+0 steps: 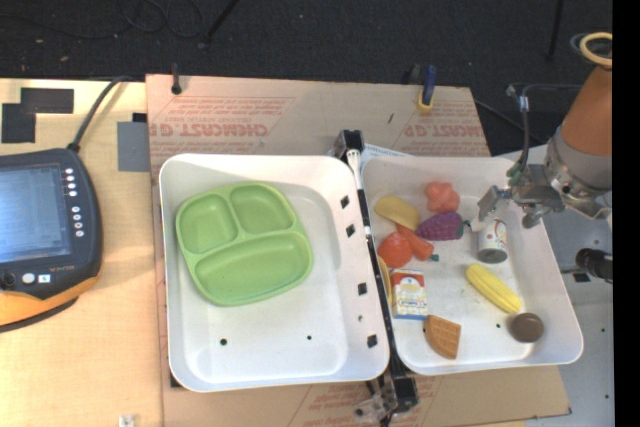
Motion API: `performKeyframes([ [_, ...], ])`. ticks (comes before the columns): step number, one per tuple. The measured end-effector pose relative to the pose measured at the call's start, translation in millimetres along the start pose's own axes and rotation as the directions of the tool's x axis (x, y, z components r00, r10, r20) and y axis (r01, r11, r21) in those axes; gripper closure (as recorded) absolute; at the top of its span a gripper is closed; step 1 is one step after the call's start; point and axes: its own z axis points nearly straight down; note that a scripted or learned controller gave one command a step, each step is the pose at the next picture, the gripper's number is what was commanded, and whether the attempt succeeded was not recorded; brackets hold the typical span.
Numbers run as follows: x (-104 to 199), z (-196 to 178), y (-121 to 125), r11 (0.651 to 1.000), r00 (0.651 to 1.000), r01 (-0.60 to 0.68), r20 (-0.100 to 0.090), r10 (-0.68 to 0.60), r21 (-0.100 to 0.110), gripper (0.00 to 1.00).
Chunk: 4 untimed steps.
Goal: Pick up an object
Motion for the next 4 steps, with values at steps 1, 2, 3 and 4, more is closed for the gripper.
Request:
performKeyframes([
  [1,52.6,86.2,55.9,1.000,1.000,0.001,0.003,-0.001,-0.010,0.00],
  [2,47.6,99.3,44.4,1.000,1.000,-0.001,0.003,0.001,-0.003,0.00],
  [3,47.6,88.8,44.9,1.000,1.000,0.001,0.002,0.000,-0.003,1.00],
  [4,47.7,89.4,44.7,1.000,1.000,0.001,0.002,-0.001,-0.002,0.00],
])
